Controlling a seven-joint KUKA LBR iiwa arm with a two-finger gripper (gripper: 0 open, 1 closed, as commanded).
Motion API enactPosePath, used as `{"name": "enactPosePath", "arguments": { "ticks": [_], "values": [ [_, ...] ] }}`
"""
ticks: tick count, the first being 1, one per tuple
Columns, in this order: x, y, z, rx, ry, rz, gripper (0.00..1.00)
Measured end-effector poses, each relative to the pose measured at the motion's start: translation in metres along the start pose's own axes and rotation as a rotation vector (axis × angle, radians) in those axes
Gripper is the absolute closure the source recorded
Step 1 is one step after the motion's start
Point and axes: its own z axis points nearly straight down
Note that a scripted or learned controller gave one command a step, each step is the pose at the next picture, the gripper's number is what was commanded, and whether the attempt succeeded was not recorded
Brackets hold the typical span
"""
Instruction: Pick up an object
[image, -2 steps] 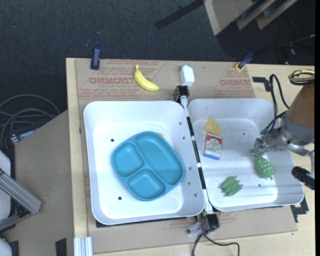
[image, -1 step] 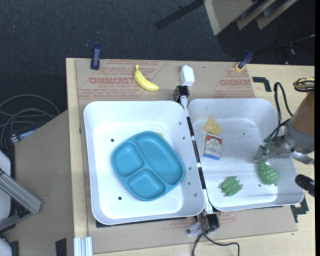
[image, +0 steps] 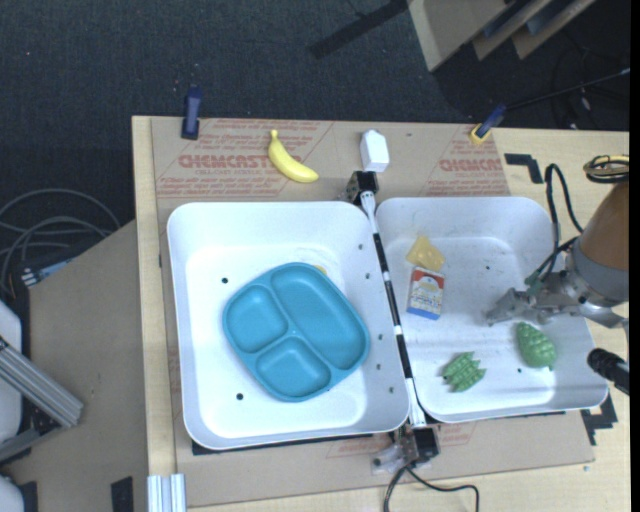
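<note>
Two white bins are set on the table so objects stay reachable. Just beside a green toy, the hand is lowered; its grip cannot be told.

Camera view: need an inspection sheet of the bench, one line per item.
Surface: cardboard-covered bench bearing the left bin and the right bin, side by side.
Job's things: right bin holds a yellow wedge, a small carton, a green leafy toy and a green lumpy toy; left bin holds a blue divided plate.
Clutter: banana and white block on the bench behind the bins.
Grippers: gripper low over the right bin, just above the lumpy toy; nothing seen between its fingers.
Cables: black cable by the right bin; grey loops on the floor at left.
Surroundings: dark carpet.
</note>
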Motion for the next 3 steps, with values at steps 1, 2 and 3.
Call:
{"name": "enactPosePath", "arguments": {
  "ticks": [1,2,3],
  "values": [
    [0.000,-0.042,0.004,0.001,0.000,0.001,0.00],
    [-0.002,-0.042,-0.006,-0.003,-0.006,0.003,1.00],
    [0.113,0.022,-0.030,-0.005,-0.006,0.000,1.00]
  ]
}}
